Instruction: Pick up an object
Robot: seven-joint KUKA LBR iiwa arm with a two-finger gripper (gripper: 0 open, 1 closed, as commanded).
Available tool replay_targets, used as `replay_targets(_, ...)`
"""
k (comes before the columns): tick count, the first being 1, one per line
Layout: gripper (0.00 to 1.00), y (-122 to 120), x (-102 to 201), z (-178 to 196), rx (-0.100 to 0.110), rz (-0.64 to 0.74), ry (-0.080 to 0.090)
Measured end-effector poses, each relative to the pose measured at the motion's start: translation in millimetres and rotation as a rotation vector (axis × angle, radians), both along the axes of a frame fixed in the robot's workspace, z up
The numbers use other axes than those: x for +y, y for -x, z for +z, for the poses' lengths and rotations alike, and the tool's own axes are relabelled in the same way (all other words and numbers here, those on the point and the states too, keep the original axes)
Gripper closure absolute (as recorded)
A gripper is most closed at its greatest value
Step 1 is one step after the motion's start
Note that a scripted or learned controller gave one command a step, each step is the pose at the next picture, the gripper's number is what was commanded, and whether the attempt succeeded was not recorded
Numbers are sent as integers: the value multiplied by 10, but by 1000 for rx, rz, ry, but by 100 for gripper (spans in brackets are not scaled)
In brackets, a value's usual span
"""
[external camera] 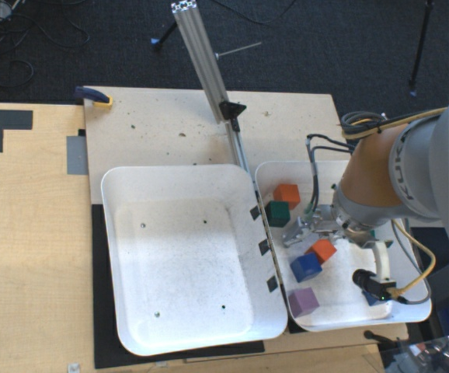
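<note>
tool [306,231] low in right bin [341,317], among blocks: orange cube [323,250] just beside it, blue cube [306,266] nearer, green [278,213] left. finger state: cannot tell. nothing seen held; likely lining up a grasp.

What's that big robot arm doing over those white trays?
The grey and orange robot arm is reaching into the right bin to try to pick something up. Its gripper is low among the blocks there: an orange block, a green block, another orange block, a blue block and a purple block. I can't tell if it has grabbed one. The left bin sits beside it.
</note>
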State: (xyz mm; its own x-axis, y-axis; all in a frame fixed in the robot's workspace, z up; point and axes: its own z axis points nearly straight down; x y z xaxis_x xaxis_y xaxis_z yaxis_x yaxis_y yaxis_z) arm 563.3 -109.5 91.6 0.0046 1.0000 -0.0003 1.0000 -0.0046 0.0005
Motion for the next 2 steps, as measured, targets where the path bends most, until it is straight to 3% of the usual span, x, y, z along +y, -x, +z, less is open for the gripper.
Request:
replay_targets(1,100,5,-15,110,1,-9,-2)
replay_targets(2,100,26,4,731,-2,2,0)
